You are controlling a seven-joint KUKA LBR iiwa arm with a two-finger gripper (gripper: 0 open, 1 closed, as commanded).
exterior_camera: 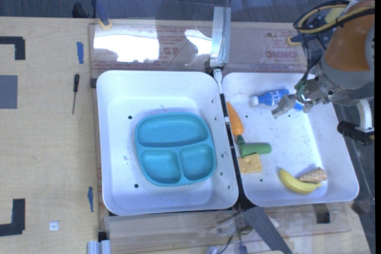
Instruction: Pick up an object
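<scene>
Red lettering, too blurred to read, marks the bench's clear panel [280, 50].

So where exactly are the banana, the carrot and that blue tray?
banana [294, 182]: camera view, middle of its yellow curve.
carrot [236, 121]: camera view, middle of its orange body.
blue tray [174, 130]: camera view, floor of its large compartment.

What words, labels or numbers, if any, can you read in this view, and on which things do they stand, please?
None can be read with confidence.
Red print on the cardboard behind the right bin: too blurred to read.
Red print on the cardboard behind the left bin: washed out by glare, unreadable.
Label on the blue and white bottle: too small to read.
</scene>
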